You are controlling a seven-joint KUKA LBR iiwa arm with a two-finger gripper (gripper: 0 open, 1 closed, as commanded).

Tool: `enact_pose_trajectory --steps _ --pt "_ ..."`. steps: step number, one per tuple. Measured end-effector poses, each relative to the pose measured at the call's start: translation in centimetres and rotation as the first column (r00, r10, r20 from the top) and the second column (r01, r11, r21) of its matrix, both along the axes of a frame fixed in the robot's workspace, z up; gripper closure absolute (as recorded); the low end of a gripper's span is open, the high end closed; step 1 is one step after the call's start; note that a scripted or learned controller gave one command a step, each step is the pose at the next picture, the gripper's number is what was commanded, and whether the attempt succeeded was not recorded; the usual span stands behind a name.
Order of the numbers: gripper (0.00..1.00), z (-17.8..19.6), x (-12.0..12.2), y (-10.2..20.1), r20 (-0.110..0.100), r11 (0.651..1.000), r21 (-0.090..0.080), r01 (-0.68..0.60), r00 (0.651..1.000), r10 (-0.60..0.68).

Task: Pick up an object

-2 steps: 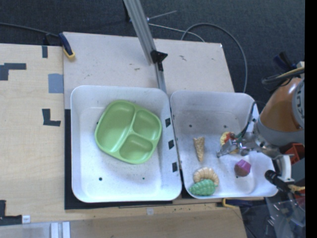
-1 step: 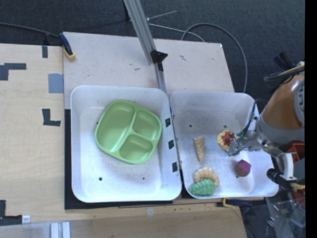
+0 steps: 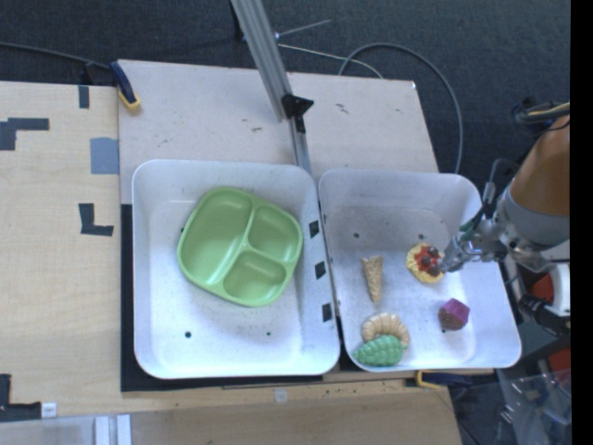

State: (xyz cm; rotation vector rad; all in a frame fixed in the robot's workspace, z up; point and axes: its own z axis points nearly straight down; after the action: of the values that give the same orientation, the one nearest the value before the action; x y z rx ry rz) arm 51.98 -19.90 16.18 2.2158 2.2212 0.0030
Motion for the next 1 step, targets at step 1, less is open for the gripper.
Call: enact_pose_trajectory --steps 1 --pt "1.00 4.88 0.14 0.01 0.000 1.000 0.000 0.000 1.000 0.000"
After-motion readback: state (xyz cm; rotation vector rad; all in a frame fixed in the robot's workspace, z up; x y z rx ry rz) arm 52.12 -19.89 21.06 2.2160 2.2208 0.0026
